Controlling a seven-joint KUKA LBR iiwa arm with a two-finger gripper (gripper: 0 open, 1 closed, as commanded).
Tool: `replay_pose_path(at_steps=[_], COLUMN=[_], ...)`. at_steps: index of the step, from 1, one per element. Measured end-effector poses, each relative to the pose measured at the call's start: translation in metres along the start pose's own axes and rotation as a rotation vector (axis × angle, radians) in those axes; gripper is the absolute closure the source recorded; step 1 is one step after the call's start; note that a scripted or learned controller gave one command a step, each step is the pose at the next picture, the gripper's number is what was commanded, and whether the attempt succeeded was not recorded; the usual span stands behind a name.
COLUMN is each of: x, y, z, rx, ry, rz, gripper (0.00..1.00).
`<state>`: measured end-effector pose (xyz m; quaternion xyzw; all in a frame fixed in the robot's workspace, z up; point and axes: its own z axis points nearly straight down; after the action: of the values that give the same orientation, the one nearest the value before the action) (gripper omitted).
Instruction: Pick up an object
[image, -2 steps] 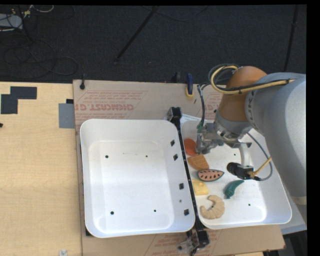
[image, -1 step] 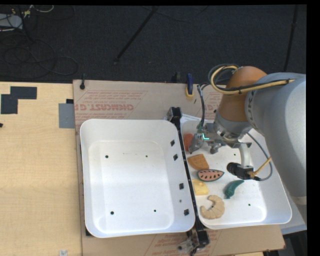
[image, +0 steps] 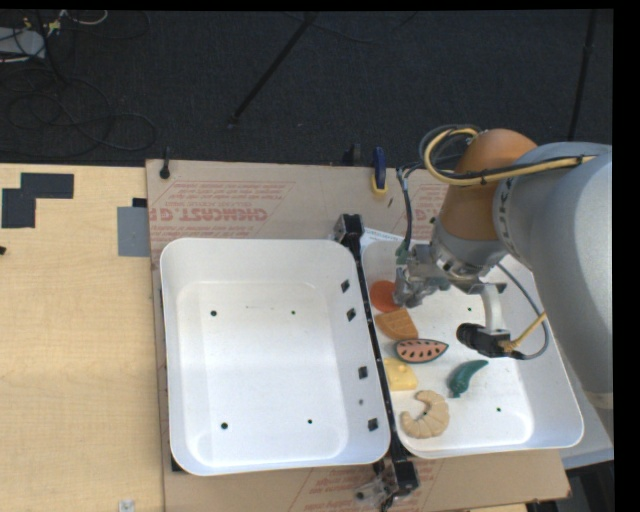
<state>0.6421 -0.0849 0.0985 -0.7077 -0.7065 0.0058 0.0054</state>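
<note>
My gripper (image: 407, 291) reaches down into the right bin (image: 540, 425) near its left wall. It sits right beside an orange-red round piece (image: 382, 295) and just above a tan toast-like piece (image: 397, 324). I see nothing clearly held in it. Below them lie a watermelon slice (image: 420, 350), a small yellow piece (image: 401, 376), a teal curved piece (image: 465, 375) and a beige croissant-shaped piece (image: 427, 414).
The left bin (image: 190, 300) stands next to the right one, with a black divider rail (image: 362, 330) between them. The grey arm (image: 560, 240) fills the upper right over the right bin. Bare bin floor shows at the lower right (image: 510, 410).
</note>
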Motion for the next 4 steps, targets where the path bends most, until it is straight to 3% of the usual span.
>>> replay_pose_path(at_steps=[1, 2, 3, 4], x=[0.0, -0.001, -0.001, -0.003], y=[0.0, -0.001, -0.001, -0.048], z=[0.0, -0.006, -0.006, 0.015], rx=[0.0, 0.005, 0.005, -0.011], ry=[0.0, 0.0, 0.0, 0.002], rz=[0.0, -0.001, -0.001, 0.0], gripper=[0.0, 1.0, 0.0, 0.0])
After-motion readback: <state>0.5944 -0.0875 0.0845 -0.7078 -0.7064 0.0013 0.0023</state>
